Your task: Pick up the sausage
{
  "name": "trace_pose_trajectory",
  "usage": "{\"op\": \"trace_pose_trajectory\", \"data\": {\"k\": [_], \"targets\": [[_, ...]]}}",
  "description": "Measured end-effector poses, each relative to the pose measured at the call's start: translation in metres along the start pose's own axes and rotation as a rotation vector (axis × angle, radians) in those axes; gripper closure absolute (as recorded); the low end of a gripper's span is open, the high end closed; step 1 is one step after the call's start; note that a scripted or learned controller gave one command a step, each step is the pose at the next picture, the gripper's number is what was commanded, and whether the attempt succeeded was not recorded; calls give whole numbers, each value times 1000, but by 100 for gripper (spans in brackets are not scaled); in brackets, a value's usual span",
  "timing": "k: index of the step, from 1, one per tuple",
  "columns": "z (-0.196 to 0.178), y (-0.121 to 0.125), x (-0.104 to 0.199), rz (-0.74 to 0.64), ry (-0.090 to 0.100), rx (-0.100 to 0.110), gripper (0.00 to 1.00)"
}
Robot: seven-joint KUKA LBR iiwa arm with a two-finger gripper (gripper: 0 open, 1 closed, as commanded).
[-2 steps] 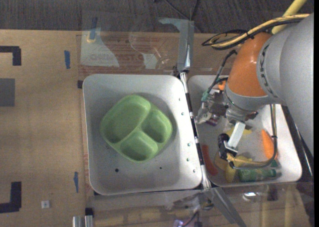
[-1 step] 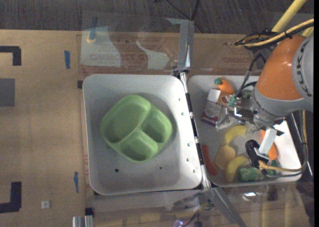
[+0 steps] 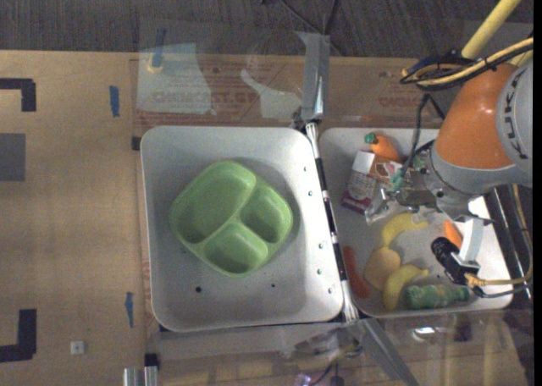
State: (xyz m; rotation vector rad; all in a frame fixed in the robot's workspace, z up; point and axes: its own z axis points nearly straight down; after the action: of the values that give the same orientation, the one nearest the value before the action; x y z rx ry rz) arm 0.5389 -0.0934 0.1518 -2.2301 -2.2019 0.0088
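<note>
Two shallow white bins sit side by side on a wooden bench. The left bin (image 3: 169, 291) holds a green divided plate (image 3: 231, 217), set at an angle. The right bin (image 3: 339, 156) is crowded with toy food: a carrot (image 3: 383, 146) near the top, a small carton (image 3: 362, 183), yellow pieces, and a green item at the bottom. The sausage (image 3: 352, 271), reddish and slim, lies against the right bin's left wall. The arm's gripper (image 3: 391, 200) hangs over the carton area; whether it grasps anything cannot be told.

The arm (image 3: 487, 135) reaches in from the right, its claw (image 3: 391, 200) lowered, pointing left
</note>
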Motion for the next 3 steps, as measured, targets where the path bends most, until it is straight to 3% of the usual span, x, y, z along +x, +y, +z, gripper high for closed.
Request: {"op": "trace_pose_trajectory", "data": {"k": [1,2,3], "targets": [[65,-45,-15,-79,1,-16,0],[21,12,-67,-101,-1,-4,0],[62,-14,-119,-82,14,-23,0]]}}
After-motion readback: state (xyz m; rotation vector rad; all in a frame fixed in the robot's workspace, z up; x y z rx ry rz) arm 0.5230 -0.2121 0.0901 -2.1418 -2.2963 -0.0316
